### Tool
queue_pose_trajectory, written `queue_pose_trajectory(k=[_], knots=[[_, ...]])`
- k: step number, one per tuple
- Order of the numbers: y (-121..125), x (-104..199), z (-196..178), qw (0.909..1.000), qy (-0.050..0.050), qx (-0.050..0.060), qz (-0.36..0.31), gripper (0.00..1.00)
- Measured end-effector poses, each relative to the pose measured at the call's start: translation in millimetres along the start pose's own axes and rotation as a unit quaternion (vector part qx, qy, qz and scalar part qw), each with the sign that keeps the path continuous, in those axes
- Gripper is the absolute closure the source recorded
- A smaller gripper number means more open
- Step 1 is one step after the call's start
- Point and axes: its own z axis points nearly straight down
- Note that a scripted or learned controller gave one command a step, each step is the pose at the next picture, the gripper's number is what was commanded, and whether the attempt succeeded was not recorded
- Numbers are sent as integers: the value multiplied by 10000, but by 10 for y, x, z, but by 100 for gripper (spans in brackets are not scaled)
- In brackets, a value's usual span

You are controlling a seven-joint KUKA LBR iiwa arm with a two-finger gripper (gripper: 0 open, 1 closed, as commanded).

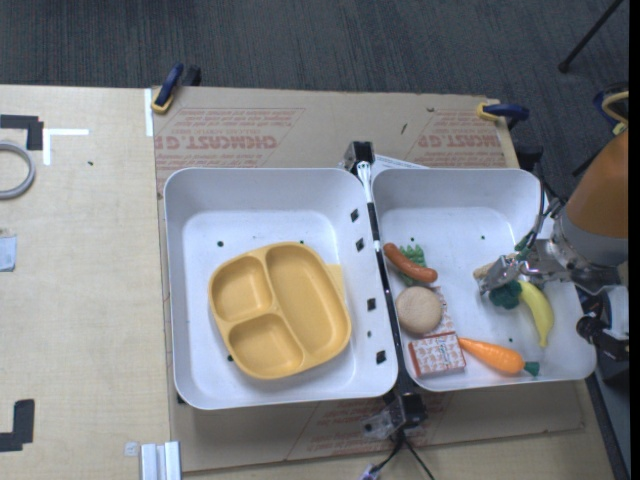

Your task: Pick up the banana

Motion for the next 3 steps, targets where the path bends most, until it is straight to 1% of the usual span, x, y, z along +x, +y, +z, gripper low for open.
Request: queue_pose_trajectory(k=[1, 2, 3], knots=[[-365, -91, -13, 9862, -16, -15, -1655, 0], [-357, -106, -112, 9865, -37, -26, -1636, 100], [-107, 518, -745, 9911, -42, -15, -1330, 100]])
